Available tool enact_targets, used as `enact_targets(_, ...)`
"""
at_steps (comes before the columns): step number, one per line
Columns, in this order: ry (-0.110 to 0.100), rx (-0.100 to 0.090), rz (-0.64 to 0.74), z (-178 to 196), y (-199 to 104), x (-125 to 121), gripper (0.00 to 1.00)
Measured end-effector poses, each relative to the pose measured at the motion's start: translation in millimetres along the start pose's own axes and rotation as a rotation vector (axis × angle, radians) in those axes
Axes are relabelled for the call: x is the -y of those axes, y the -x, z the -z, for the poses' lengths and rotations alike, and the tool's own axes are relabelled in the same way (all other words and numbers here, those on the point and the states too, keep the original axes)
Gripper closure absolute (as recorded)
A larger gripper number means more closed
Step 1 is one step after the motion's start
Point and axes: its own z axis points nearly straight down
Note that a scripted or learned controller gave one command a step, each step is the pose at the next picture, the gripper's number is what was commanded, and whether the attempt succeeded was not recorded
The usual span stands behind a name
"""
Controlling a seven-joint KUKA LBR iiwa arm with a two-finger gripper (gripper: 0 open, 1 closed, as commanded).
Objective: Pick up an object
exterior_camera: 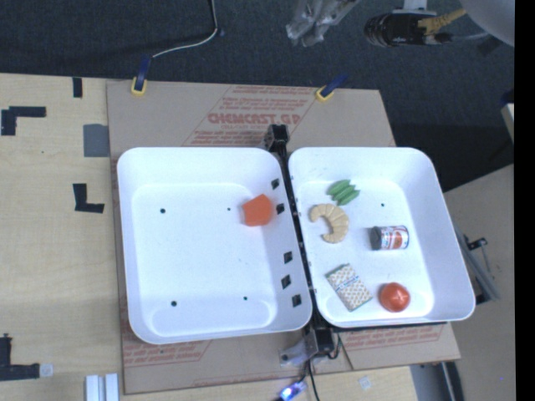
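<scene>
White plastic, two shallow bins side by side on a brown cardboard sheet (251,111), seen in my one overhead camera view.

Left bin (146,307): one orange block (258,210), sitting at about 2 o'clock on the bin floor, near the wall shared with the other bin. It lies apart from that wall, not touching it.

Right bin (435,190): five items.
- green pods (343,192) at 11 o'clock, just above the pastry.
- croissant (330,222) at 9 o'clock, curved, just below the pods.
- small can (389,238) lying on its side at roughly 3 o'clock from the bin centre, red label, grey end facing left.
- patterned packet (349,287) at 7 o'clock, lying flat and tilted.
- red tomato (394,296) at 5 o'clock, just beside the packet, near the front wall.

Gripper (316,22): I see it at 12 o'clock in the frame, well above both bins, over the dark floor beyond the bench edge. It is blurred; I cannot tell whether it is released or clenched. I can make out nothing in it. All six objects rest on the bin floors.

A white cable (188,44) runs across the floor at 11 o'clock.
</scene>
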Motion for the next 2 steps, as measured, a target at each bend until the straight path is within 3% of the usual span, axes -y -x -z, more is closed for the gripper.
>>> enact_targets(1,-0.005,-0.001,0.003,-31,-45,105,1.0)
enact_targets(2,-0.018,0.004,0.003,-159,-100,161,1.0)
